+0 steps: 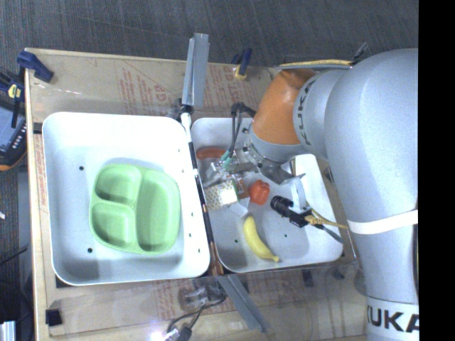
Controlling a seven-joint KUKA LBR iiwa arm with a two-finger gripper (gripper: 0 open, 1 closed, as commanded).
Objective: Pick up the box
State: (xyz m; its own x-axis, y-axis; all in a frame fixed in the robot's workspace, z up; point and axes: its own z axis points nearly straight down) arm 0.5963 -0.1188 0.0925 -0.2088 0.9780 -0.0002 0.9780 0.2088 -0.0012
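Gripper mostly buried under the wrist at frame centre; fingertips too cluttered to tell apart. Box just below it, top edge overlapped by the gripper, print too small to read. Brown item at upper left of the right bin half covered, can't identify. Arm cut off at the right and bottom edges. Dark device cropped at the left edge.

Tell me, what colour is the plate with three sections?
Light green, seen in the camera view.
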